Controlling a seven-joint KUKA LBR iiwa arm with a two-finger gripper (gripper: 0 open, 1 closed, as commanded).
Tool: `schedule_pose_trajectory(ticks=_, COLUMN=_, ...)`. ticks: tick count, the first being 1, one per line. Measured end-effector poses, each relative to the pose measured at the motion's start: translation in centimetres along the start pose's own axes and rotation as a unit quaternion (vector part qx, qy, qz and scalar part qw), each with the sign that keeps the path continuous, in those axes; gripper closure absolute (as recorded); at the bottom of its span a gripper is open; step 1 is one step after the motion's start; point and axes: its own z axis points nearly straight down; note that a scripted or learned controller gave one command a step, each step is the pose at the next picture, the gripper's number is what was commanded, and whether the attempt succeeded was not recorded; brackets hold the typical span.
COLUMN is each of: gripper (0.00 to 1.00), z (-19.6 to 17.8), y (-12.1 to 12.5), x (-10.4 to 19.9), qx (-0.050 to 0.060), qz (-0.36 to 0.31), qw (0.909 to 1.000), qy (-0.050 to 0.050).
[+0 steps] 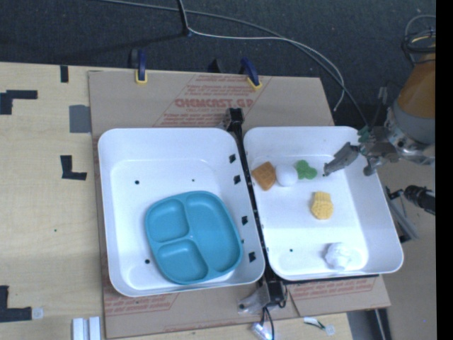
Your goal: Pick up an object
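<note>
While my arm (417, 112) hung in from the right, the table (42, 190) ran pale and woody under everything, marked with black tape bits. On it lay a cardboard sheet (205, 98), held at its far edge by two blue-and-yellow clamps (141, 68). Two shallow white bins sat side by side on that sheet, touching along a black clipped seam.

Left bin (117, 147): held one teal divided plate (192, 236), three compartments, lying flat toward the near side, slightly turned.

Right bin (375, 218): held five small things, none of them in my grip.
- yellow corn-like piece (322, 205), about mid-bin, apart from the rest
- crumpled white lump (340, 256), near corner toward the front
- orange-brown block (264, 176), close to the seam, far half
- white ball (287, 176), touching or just beside the orange block
- green piece (306, 169), just beside the white ball on its right

My tool (352, 160) sat over the right bin's far right part, above the rim area, pointing left toward the green piece but apart from it. Two dark fingers showed, splayed with a gap between them, nothing in that gap. Orange band on my arm sat above the wrist at the picture's right margin.

Thin cables (212, 27) trailed across the dark floor beyond the table.
</note>
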Motion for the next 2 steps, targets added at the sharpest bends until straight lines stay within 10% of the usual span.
schedule_pose_trajectory(ticks=1, gripper=0.0, z=13.5, y=0.8, x=-3.7, qx=0.006, qz=0.001, qw=1.0, qy=0.001)
schedule_pose_trajectory(ticks=2, gripper=0.0, z=15.0, y=-4.9, x=-1.5, qx=-0.001, qz=0.0, qw=1.0, qy=0.0)
